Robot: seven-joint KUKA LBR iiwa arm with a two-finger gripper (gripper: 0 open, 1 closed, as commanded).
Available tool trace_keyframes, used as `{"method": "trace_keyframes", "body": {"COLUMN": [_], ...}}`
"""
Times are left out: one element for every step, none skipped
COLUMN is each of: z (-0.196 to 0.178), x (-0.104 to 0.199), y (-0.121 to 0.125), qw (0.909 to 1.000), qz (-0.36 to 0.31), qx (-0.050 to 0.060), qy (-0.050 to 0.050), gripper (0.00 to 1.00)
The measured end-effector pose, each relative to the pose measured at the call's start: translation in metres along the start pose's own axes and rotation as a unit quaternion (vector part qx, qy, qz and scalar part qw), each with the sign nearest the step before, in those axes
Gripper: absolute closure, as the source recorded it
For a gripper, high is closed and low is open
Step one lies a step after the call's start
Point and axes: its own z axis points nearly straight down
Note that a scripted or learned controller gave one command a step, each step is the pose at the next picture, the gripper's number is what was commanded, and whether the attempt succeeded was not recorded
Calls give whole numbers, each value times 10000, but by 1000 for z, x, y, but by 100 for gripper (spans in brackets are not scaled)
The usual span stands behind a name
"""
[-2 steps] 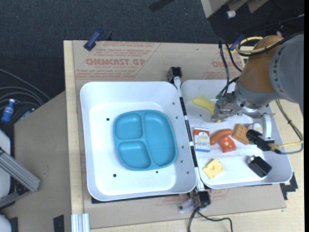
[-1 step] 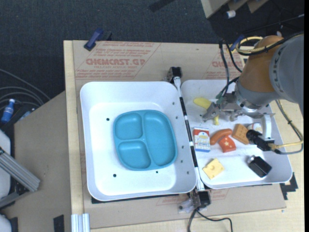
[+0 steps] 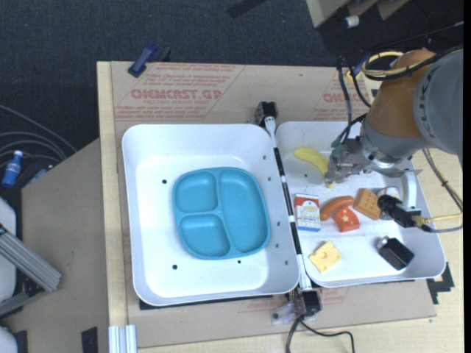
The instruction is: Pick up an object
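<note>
Jaws on my gripper [image 3: 335,173] were unreadable; I judged the banana [image 3: 312,158] beside it light, smooth, best pinched mid-body.

Yellow banana [image 3: 312,158] lies in right bin [image 3: 430,259].

Gripper [image 3: 335,176] low in right bin [image 3: 434,259] — just beside banana [image 3: 310,158]

The left bin [image 3: 140,197] has open floor all round the blue plate [image 3: 219,212]. The right bin [image 3: 427,259] is crowded: banana [image 3: 310,157] far, carton [image 3: 307,212], sausage [image 3: 338,206] and cracker [image 3: 366,203] mid, cheese [image 3: 325,257] and black block [image 3: 395,253] near. Free floor lies between cheese and block.
</note>
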Motion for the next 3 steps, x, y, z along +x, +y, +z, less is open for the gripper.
{"method": "trace_keyframes", "body": {"z": [0, -10, -10], "x": [0, 0, 0], "y": [0, 0, 0], "qw": [10000, 10000, 10000], "qz": [0, 3, 3], "qx": [3, -7, -4], "qy": [0, -1, -1], "gripper": [0, 100, 0]}}
